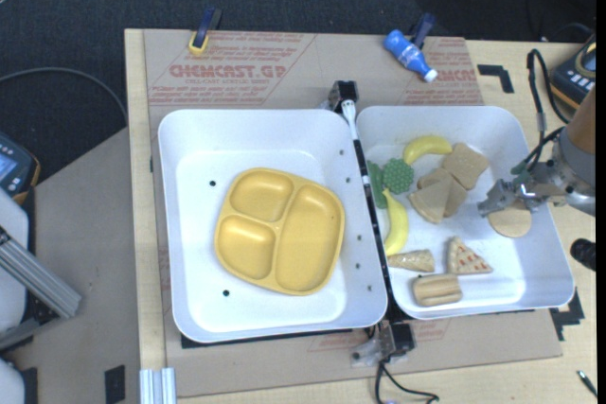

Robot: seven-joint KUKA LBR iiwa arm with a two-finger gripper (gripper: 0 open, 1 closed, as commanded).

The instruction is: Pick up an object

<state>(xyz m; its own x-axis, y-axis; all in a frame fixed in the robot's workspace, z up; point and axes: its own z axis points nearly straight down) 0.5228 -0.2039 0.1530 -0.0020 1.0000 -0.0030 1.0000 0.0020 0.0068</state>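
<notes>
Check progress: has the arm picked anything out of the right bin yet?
Nothing lifted yet. The two-finger gripper sits low at the right white bin's right side, just above a round tan cookie-like disc lying on the bin floor. Grasping and lifting are both left.

The right bin (544, 274) holds a scatter of toy foods. At its twelve o'clock lies a short curved yellow banana (427, 147), and just at its four o'clock a tan bread slice (466, 164) leans on a second tan slice (433, 198). At the bin's nine o'clock sits a green broccoli floret (394, 176), with a long yellow banana (396, 222) running from it toward six o'clock. Along the six o'clock side lie a pale cone-shaped wedge (411, 261), a tan bread roll (436, 289) on its side, and a pizza slice (468, 258) lying flat. At three o'clock rests a flat round tan cookie (511, 222).
</notes>
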